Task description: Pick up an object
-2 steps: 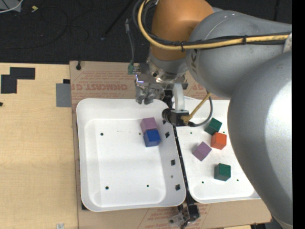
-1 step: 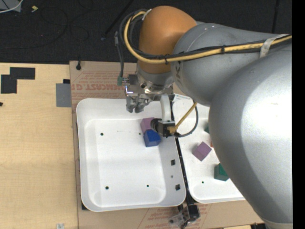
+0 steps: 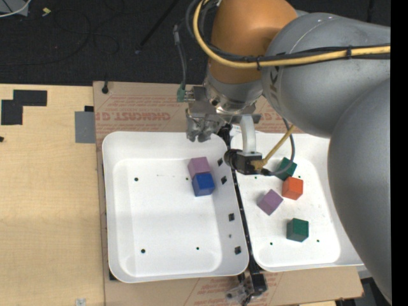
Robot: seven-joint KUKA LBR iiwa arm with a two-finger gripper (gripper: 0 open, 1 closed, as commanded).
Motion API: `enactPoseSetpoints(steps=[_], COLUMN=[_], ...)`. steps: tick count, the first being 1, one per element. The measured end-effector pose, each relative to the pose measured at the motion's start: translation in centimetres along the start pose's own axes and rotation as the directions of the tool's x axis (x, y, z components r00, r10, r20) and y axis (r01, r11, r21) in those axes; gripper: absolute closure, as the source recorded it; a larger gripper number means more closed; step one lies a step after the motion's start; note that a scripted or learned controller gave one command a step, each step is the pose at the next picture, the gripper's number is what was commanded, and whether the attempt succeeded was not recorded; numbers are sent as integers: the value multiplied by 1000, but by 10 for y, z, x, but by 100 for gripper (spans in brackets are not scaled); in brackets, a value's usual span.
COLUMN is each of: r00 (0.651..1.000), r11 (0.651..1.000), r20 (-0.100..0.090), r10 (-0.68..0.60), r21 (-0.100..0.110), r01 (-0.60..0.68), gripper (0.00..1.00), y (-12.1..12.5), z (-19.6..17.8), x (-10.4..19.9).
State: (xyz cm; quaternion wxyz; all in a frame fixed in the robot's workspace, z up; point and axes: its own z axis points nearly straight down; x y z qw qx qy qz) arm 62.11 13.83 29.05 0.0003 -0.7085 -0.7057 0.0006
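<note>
**Six blocks in two bins, gripper at the far rim**

Six small blocks are spread over the two white bins. In the left bin (image 3: 159, 234) a purple cube (image 3: 199, 166) is seen at about 1 o'clock from the bin's middle. A blue cube (image 3: 204, 184) is set against it at its 5 o'clock. In the right bin (image 3: 319, 247) a teal block (image 3: 285, 168) lies at 12 o'clock. An orange cube (image 3: 292, 188) is found just beside it, nearer the middle. A lilac cube (image 3: 270, 202) is placed at 9 o'clock and a green cube (image 3: 297, 229) at 6 o'clock.

The gripper (image 3: 203, 131) is held over the far rim of the left bin, at 12 o'clock from the purple cube and near it. Whether it is spread or pressed together cannot be told, and nothing is seen held in it. The grey arm (image 3: 331, 75) is stretched in from 3 o'clock, its orange band (image 3: 248, 24) uppermost.

Both bins are borne on a cardboard sheet (image 3: 140, 110) printed in red. At 9 o'clock the pale wooden bench (image 3: 44, 190) is marked with black patches (image 3: 25, 101) and a grey patch (image 3: 83, 125). At 12 o'clock a dark floor (image 3: 95, 18) strewn with cables is shown.
</note>
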Motion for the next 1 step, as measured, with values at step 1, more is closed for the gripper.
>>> enactPoseSetpoints(steps=[1], r00=[1000], r11=[1000], r20=[1], r10=[-2], r21=[0], r01=[2], gripper=[100], y=[24], z=[5], x=[-30])
